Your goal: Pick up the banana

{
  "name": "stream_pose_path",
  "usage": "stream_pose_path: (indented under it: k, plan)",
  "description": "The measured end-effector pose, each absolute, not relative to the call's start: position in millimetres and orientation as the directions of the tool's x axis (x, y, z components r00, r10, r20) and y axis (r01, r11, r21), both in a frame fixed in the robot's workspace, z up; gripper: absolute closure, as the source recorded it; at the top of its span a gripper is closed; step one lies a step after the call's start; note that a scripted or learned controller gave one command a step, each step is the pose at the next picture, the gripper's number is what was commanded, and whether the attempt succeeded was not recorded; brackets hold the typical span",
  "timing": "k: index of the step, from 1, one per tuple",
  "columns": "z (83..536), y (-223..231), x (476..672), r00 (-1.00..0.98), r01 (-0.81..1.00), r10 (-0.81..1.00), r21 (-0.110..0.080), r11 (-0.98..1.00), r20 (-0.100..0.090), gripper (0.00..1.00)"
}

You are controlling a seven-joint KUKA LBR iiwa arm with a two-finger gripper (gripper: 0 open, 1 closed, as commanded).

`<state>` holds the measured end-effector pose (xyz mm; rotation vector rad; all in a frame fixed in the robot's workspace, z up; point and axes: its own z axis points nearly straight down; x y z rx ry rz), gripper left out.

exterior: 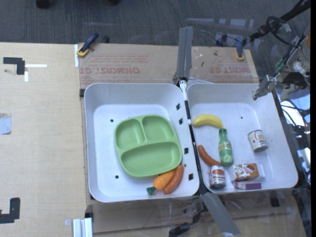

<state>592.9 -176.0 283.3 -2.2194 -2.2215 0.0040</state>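
The curved yellow banana (208, 121) lay crosswise in the right white bin (247, 98), just above the green bottle (225, 147); the gripper's state could not be told.

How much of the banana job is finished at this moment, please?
Nothing looks done yet: the curved yellow banana lies on the floor of the right white bin, above the green bottle. Nothing is in hand; the gripper sits at that bin's upper right rim, apart from the banana. The reach, grasp and lift are all left.
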Motion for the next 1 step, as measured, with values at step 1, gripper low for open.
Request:
stream_pose_path:
  k: [1]
  plan:
    - [179.8,-127.3,623.7,-0.333,0.943,0.943,-0.001,0.333,0.0,0.0]
